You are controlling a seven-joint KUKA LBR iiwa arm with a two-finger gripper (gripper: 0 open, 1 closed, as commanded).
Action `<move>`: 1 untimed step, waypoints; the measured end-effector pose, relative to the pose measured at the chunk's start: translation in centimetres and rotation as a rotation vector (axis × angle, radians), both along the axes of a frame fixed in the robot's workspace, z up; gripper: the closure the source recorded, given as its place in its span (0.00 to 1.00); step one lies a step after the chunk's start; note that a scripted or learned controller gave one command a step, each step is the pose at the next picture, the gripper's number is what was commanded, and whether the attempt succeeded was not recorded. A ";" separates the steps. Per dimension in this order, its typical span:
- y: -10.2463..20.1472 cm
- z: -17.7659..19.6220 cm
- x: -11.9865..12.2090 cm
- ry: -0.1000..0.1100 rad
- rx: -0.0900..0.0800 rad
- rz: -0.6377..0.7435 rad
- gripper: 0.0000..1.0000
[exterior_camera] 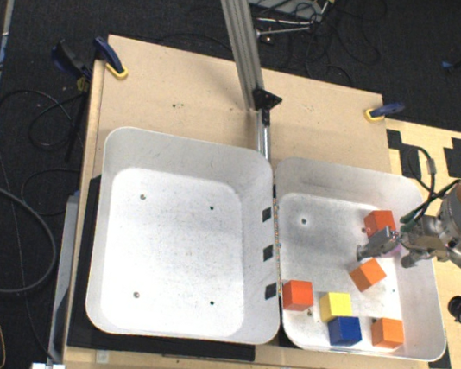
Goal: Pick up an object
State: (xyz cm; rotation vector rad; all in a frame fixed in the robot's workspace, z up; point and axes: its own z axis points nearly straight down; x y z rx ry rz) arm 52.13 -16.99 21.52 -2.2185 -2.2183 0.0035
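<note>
The grey two-finger tool (380, 246) reaches in from three o'clock over the right shallow white bin (335, 188); whether it is spread or pressed together cannot be told. Directly at its six o'clock sits a tilted orange cube (368, 273), another orange cube (379, 221) at its twelve. Along the six o'clock wall: orange block (298, 294), yellow cube (335, 306), blue cube (345, 330), orange cube at the corner (387, 332).

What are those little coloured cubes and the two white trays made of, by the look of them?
The cubes, such as the blue cube and yellow cube, look like painted wood or hard plastic: flat matte faces, crisp edges, though I cannot tell which. The right tray and left tray look like thin moulded plastic, judging by rounded corners, soft sheen and grey scuff specks.
</note>
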 end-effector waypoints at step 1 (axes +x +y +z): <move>0.8 -4.6 0.0 0.001 0.000 0.000 0.00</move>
